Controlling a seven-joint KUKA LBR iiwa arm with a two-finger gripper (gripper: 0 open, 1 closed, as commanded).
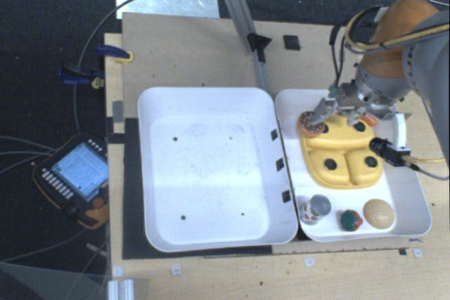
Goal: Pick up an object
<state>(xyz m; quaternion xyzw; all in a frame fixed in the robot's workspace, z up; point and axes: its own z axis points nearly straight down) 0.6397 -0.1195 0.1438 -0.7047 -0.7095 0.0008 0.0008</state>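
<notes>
Along the right bin's [422,211] near edge sit a small can [314,208], a green-and-red ball [351,220] and a tan ball [378,213]. Behind them lies a yellow holed block [343,151], its far end hidden under the gripper [330,110]; whether that is wide or narrow cannot be told. A brownish ring [309,124] lies just beside it. No label is legible.

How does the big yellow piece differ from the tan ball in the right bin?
The yellow piece is broad, flattish and bright yellow with dark round spots; the tan ball is small, rounded, plain beige. The yellow piece lies mid-bin, directly under the gripper; the tan ball sits at the near edge, away from it. Both rest in the right bin.
</notes>
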